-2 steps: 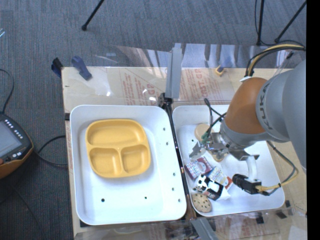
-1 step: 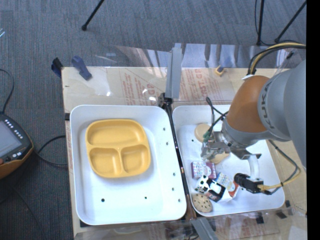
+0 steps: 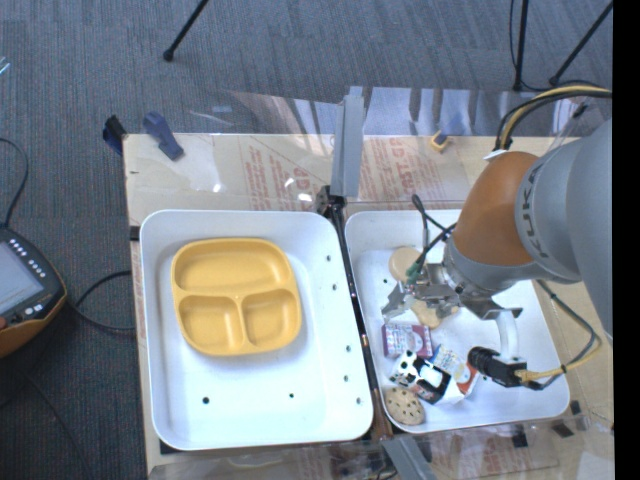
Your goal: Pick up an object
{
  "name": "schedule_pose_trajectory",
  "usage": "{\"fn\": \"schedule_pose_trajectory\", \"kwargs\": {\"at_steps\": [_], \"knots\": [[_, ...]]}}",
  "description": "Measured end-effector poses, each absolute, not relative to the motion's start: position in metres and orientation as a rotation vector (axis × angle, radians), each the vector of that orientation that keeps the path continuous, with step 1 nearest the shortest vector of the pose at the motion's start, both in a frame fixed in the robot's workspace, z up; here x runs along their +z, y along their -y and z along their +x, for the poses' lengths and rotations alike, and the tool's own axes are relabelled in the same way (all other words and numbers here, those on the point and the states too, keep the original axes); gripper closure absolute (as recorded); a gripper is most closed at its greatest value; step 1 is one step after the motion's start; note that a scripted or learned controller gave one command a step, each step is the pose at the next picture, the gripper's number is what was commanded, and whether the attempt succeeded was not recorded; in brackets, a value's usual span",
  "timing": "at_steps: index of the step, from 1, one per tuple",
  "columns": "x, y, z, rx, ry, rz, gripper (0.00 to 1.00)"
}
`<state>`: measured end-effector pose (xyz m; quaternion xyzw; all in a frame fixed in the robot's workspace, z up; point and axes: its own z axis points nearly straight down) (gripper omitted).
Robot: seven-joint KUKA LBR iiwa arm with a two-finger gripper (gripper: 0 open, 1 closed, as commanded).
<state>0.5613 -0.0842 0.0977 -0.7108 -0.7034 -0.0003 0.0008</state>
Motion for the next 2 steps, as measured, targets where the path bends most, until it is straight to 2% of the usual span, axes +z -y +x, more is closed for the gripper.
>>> {"fn": "schedule_pose_trajectory", "kwargs": {"at_steps": [1, 2], "knots": [[0.086, 0.096, 0.643, 0.004, 2.222, -2.217, 0.00], [0.099, 0.095, 0.645, 0.003, 2.228, -2.212, 1.00]]}}
